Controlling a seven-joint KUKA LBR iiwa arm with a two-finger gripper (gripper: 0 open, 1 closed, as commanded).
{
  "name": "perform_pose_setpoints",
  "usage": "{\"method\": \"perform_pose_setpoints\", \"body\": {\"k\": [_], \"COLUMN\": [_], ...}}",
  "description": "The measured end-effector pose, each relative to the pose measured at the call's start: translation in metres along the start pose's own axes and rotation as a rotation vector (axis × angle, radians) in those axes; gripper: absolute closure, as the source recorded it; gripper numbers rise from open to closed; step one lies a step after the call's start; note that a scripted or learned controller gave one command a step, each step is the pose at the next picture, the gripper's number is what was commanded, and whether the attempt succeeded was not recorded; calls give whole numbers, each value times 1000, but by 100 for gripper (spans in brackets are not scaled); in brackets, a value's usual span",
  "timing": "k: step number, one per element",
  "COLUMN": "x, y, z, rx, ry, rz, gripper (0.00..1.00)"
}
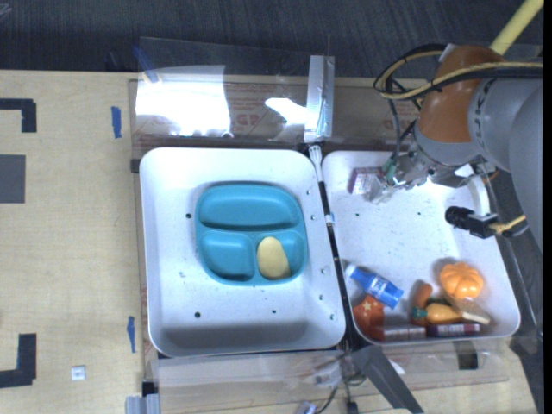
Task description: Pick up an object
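Your tool (385,179) sits at the right bin's (509,317) 11 o'clock corner by a small purple packet (360,180), can't tell its opening, probably because the pile at 5 o'clock is too crowded.

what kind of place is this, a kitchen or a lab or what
Most likely a robotics lab bench set up for pick tests, not a kitchen. A grey arm reaches over two white bins; one holds a blue divided tray, the other toy food like a small orange pumpkin.
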State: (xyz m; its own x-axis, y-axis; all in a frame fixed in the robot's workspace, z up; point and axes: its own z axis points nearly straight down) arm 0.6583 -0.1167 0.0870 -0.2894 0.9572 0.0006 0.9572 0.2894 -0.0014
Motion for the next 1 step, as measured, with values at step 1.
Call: {"method": "perform_pose_setpoints", "body": {"k": [1], "x": [-1], "y": [1], "z": [-12], "rx": [-5], "ry": [-2], "rz": [0], "gripper": [100]}}
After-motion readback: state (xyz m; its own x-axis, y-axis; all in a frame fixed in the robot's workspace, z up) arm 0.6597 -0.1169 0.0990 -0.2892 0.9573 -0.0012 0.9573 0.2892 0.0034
